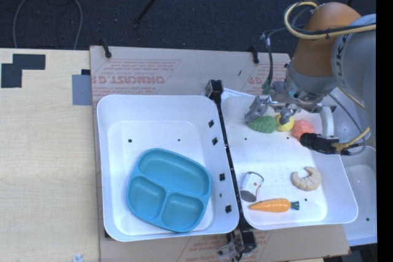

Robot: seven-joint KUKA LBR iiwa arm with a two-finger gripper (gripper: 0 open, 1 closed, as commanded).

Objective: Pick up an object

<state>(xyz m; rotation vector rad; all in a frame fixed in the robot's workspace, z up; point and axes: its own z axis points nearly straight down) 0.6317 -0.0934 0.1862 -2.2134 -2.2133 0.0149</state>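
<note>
Camera view, looking down on the table

1. Left shallow white plastic bin (113, 113): you have one item here, a blue plastic plate with three compartments (169, 189), lying flat toward the near side.

2. Right shallow white plastic bin (344, 205): you have six small items.
- Green leafy toy vegetable (264, 124), at the far edge.
- Small yellow toy piece (284, 125), touching the green one on its right.
- Pink-orange rounded toy (301, 128), just beside the yellow piece.
- Tan toy croissant (307, 178), mid-bin, well apart from the far group.
- Small white and grey cup (250, 186), on its side near the divider.
- Orange toy carrot with green top (274, 205), lying flat at the near edge.

3. Grey arm with orange band (325, 27): reaches in from the right; its tool (274, 108) sits low over the far group, directly above the green vegetable and the yellow piece. You cannot tell from here how wide the tool stands or whether it has anything in it.

4. Step in hand, as you may judge it: the approach or closing stage on the far group; no item looks lifted.

5. Next move calls for: a firm close on one item alone, most likely the green vegetable, then a straight lift clear of its crowded neighbours
</note>
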